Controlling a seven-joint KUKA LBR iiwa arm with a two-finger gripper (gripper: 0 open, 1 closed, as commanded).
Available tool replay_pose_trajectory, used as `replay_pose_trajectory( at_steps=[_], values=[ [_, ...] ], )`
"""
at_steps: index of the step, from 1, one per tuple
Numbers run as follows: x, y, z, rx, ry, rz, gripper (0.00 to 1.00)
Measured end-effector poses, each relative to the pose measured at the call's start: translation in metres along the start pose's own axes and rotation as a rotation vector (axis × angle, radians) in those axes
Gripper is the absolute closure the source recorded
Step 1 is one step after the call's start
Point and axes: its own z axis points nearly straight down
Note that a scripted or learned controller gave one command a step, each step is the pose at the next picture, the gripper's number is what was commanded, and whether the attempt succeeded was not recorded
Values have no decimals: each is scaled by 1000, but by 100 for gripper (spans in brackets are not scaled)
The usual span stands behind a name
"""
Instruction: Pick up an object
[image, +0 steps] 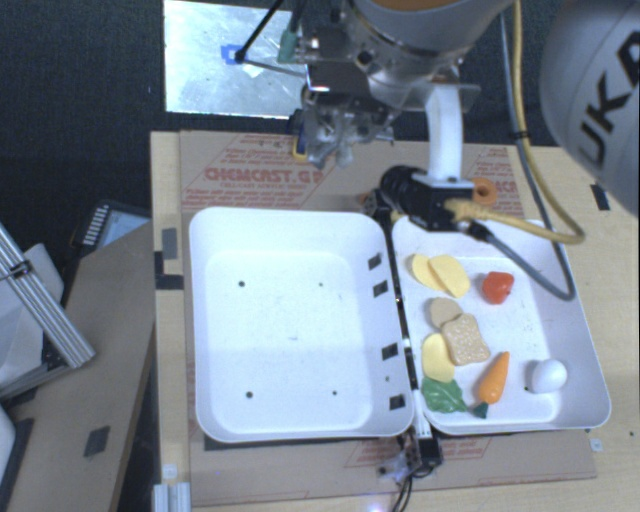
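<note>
From my console I saw the gripper (330, 135) hanging above the bench beyond the far edge of the left bin (215, 235), over the printed cardboard; whether its fingers were wide or narrow I could not tell. Taking the right bin (575, 350) as my landmark, everything to pick lay inside it: a yellow slice (441, 273) near its far left corner, a red piece (498, 287) to the right of that, a tan cracker (465, 339) at its middle touching a brown piece (443, 311), another yellow piece (437, 356) just below, a green leaf (441, 396) at the near edge, an orange carrot (493, 377) beside it, and a white egg (547, 376) near the right wall.
</note>
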Motion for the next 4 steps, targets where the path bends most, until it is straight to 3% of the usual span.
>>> replay_pose_trajectory(
  at_steps=[1, 2, 3, 4],
  values=[
    [1, -47, 161, 28, -13, 4, 100],
    [1, 16, 139, 8, -6, 7, 100],
    [-78, 28, 173, 14, -10, 14, 100],
    [-9, 48, 158, 9, -5, -1, 100]
  ],
)
